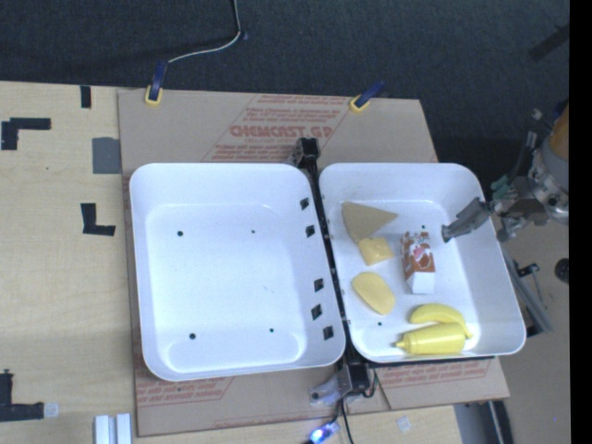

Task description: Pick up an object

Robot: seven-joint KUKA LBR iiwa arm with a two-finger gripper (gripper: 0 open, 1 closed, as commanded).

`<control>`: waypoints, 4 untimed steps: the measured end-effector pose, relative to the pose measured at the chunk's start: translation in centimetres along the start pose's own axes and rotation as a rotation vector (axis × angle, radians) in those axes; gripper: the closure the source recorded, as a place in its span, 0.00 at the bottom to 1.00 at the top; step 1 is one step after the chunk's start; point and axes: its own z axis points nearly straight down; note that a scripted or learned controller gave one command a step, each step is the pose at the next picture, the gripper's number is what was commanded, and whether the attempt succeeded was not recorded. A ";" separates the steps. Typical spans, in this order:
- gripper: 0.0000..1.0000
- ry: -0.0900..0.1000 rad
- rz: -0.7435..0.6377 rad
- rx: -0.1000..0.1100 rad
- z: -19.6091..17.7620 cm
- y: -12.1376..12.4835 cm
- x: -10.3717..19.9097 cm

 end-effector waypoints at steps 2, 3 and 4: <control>0.00 0.002 0.003 0.009 -10.2 8.0 -4.0; 0.00 -0.004 -0.002 -0.013 -26.3 13.3 -1.4; 1.00 -0.004 -0.001 -0.003 -26.8 13.3 -1.5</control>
